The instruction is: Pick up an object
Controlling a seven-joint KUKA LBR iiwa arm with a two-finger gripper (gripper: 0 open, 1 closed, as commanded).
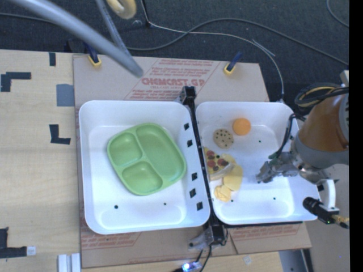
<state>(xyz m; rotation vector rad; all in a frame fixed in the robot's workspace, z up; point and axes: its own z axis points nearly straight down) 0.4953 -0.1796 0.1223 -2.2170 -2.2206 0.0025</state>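
Nearest the camera runs the front rim of the right bin, smooth white plastic with rounded corners. Inside it the gripper sits low over bare floor toward the bin's right side, its dark fingers pointing left — whether they stand wide or narrow cannot be told from this angle, and nothing is seen between them. By that showing the pick is not yet done; closing on something and lifting it are both left.

The candidates lie along the bin's left wall, well apart from the gripper: a pizza slice with red spots, touching some pale yellow cheese pieces toward the front-left corner. Further back lie a round speckled cookie and, just beside it, a small orange ball.

In the left bin rests a glossy green tray with three moulded compartments, turned at a slant.
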